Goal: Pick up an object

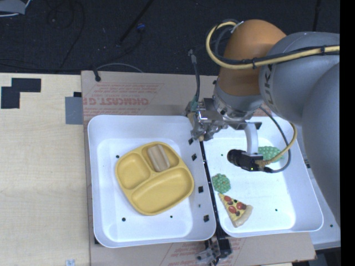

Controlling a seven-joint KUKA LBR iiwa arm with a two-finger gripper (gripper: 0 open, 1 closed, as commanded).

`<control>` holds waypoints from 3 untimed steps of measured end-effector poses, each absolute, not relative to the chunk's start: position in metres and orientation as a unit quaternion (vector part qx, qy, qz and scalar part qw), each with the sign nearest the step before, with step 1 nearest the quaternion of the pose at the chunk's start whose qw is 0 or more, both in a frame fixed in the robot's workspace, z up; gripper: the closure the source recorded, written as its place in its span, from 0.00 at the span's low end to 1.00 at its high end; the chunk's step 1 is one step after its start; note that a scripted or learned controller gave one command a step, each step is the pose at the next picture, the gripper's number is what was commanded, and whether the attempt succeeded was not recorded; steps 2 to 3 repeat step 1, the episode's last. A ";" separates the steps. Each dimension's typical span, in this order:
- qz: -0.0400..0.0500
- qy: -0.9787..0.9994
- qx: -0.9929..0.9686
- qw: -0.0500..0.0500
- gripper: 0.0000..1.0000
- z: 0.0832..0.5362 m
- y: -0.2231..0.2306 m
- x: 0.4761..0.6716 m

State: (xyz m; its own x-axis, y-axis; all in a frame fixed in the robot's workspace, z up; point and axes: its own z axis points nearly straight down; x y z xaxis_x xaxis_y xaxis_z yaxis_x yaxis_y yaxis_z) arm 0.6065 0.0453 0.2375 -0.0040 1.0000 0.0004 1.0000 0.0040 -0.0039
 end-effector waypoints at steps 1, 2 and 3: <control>0.000 -0.709 -0.705 0.001 1.00 0.242 0.100 0.617; 0.000 -0.709 -0.705 0.001 1.00 0.242 0.100 0.617; 0.000 -0.709 -0.705 0.001 1.00 0.242 0.100 0.617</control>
